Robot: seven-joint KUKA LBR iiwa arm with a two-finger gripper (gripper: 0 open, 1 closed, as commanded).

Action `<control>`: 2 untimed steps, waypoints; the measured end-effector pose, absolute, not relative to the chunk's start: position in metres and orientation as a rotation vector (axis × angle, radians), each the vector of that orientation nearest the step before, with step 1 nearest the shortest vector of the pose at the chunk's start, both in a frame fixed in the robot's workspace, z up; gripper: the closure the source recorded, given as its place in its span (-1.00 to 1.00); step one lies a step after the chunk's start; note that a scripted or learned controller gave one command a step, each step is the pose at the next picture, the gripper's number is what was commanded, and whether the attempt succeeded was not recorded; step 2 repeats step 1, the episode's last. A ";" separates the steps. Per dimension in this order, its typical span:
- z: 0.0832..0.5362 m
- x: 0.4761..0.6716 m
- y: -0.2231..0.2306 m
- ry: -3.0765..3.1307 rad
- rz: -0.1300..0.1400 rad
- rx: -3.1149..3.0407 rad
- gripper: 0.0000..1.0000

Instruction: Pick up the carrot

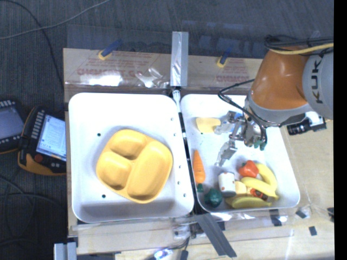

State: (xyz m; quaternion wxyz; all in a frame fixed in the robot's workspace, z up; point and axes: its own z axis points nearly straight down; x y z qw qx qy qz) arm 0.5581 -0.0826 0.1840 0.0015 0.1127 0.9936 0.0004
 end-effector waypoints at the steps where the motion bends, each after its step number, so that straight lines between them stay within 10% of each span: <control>1: 0.183 0.484 -0.052 3.140 -0.001 0.111 -1.00; 2: 0.183 0.484 -0.052 3.140 -0.001 0.111 -1.00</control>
